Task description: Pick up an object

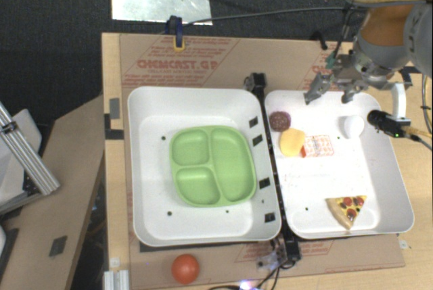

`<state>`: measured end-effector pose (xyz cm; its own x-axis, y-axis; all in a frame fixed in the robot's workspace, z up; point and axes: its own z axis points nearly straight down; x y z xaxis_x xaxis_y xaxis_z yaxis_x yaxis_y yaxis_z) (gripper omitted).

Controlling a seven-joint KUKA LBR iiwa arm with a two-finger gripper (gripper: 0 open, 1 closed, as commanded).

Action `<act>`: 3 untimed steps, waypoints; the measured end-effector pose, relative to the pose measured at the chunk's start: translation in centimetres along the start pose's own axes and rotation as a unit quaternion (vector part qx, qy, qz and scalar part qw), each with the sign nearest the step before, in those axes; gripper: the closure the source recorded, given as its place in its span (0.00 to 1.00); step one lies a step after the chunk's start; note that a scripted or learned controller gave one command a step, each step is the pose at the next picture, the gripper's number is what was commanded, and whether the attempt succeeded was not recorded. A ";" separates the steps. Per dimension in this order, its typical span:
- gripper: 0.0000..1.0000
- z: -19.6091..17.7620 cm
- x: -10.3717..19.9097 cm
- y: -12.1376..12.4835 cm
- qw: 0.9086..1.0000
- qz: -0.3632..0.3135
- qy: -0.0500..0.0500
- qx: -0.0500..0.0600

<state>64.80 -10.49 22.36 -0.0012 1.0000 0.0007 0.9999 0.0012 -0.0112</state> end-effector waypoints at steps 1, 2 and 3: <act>0.00 -0.8 0.0 0.2 1.000 -0.001 -0.001 -0.006; 0.00 5.3 0.1 0.0 1.000 0.000 0.000 -0.005; 0.00 9.4 0.2 -0.1 1.000 0.000 -0.001 -0.006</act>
<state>64.56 -10.26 12.95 -0.0011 1.0000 -0.0003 1.0000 0.0011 0.0003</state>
